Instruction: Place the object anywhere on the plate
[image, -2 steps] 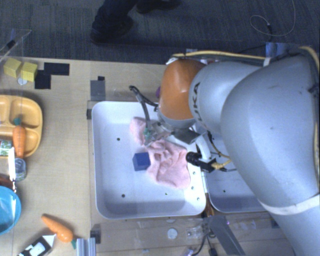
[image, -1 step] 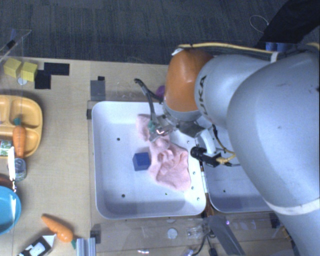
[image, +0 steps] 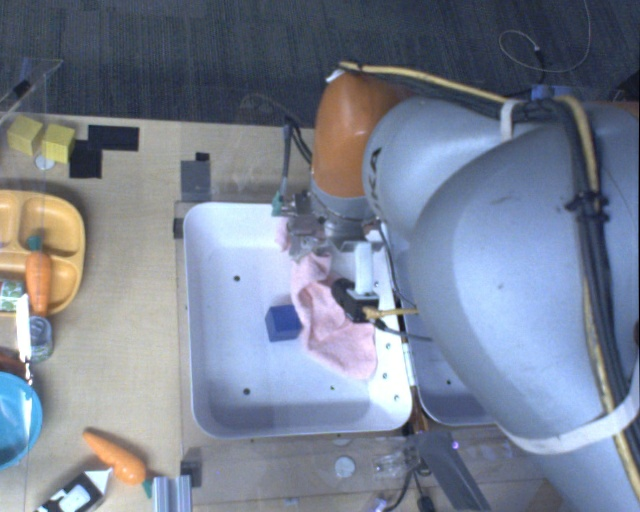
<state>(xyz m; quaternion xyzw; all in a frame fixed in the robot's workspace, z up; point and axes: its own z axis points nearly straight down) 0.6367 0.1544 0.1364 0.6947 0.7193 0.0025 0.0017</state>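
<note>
Pink, soft, crumpled cloth (image: 330, 322) lies in the shallow white bin (image: 225, 400) beside a small blue cube (image: 283, 322). Whether the jaws (image: 308, 238) above grip the cloth's upper end cannot be told.

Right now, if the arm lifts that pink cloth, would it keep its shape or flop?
Likely flop: the pink cloth lies crumpled in soft folds in the white bin, so it should drape and sag. It looks light, and may drag against the blue cube beside it.
</note>
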